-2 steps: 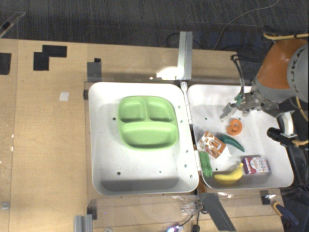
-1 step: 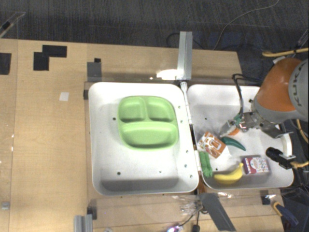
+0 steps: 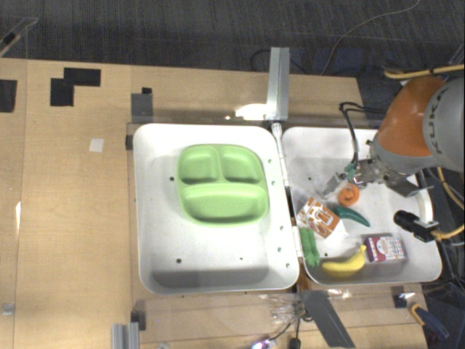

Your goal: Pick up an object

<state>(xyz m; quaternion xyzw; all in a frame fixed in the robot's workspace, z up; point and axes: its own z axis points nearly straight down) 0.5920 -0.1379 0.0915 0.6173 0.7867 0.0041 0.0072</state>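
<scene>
Nearest the camera, along the front wall of the right-hand shallow white bin (image 3: 429, 271), a curved yellow plastic banana (image 3: 344, 263) is seen, with a small purple-and-white carton (image 3: 383, 249) just beside it to the right and a long green ridged vegetable toy (image 3: 309, 246) standing off its left end. Behind these, a small orange-and-white printed snack packet (image 3: 319, 217) lies tilted, a dark green pepper-shaped toy (image 3: 354, 216) lies near it, and a small round orange toy (image 3: 349, 194) sits just behind the pepper. The gripper (image 3: 354, 176) of the grey arm with the orange band is placed directly over or against the orange toy; whether it is open or closed cannot be told, and nothing can be confirmed as held. The orange toy is judged to be the object being attempted. For this step to be done well, the gripper should be centred over the orange toy so that the pepper just beside it is not caught, and it should be lowered fully before being closed, since a round body is likely to roll or squirt out of an off-centre pinch. A straight vertical lift is advised. A pale green sectioned plastic tray (image 3: 221, 182) lies in the left-hand white bin (image 3: 156, 260) on the wooden desk (image 3: 65, 217) and need not be disturbed.
</scene>
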